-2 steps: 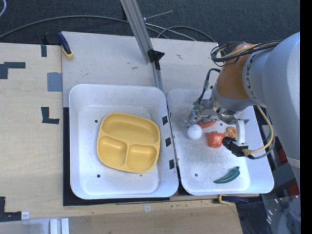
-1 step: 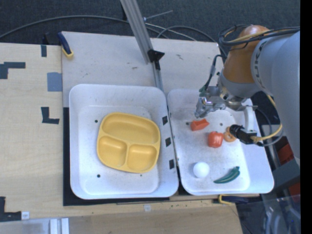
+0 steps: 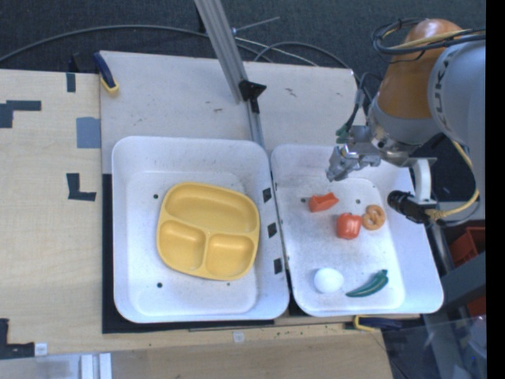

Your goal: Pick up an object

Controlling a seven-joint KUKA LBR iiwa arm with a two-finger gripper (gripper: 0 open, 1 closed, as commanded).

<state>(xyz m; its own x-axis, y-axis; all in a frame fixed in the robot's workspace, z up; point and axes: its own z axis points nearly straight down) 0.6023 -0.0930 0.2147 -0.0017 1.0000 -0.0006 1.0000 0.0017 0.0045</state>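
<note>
Tool (image 3: 341,168) above right bin (image 3: 418,287), near orange piece (image 3: 322,203), touching nothing; finger spread unclear.

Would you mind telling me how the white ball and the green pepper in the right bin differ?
The white ball is round and pale; the green pepper is long, curved and dark. The ball lies left of the pepper. Both rest near the right bin's front edge, apart from the gripper.

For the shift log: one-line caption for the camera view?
Gripper above right bin near orange piece; yellow tray in left bin.
</note>
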